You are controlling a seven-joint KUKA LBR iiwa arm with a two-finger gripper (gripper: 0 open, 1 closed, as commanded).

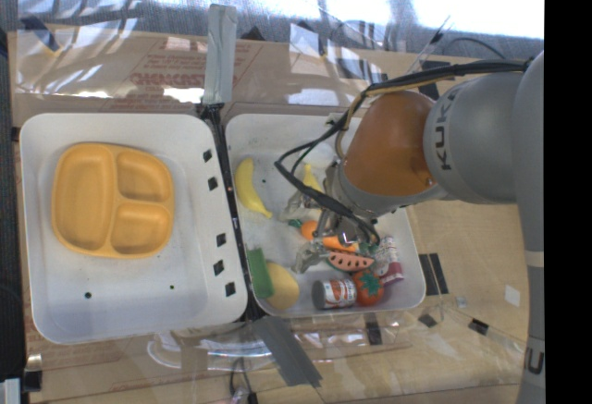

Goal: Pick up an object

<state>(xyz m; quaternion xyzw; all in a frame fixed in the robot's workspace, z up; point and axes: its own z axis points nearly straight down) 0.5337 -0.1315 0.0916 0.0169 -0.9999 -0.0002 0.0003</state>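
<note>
gripper sits low in the right bin, about mid-bin, under the orange wrist band of the grey arm. fingers are buried in cables and clutter, so whether they're apart or together: can't tell. nothing is clearly seen between them.

room to move: right bin's far half is mostly bare white floor, open near the back wall. near half is packed. the divider between bins runs just left of the banana. left bin has free floor along its near side and edges.

task things, all in the right bin: banana lies on the left side near the divider, long axis running far-to-near, curved, near tip pointing toward the front. it's apart from the gripper w/ bare floor between. orange carrot-like piece is just beside the gripper on its left. watermelon slice lies just in front of the gripper, long axis left-right. small can w/ red label lies on its side at the front wall, long axis left-right. red tomato-like thing touches its right end. yellow lemon-like fruit and green item sit in the front-left corner, touching.

other: yellow divided plate in the left bin, well apart. black cables loop over the mid-bin and crowd the space round the gripper.
</note>
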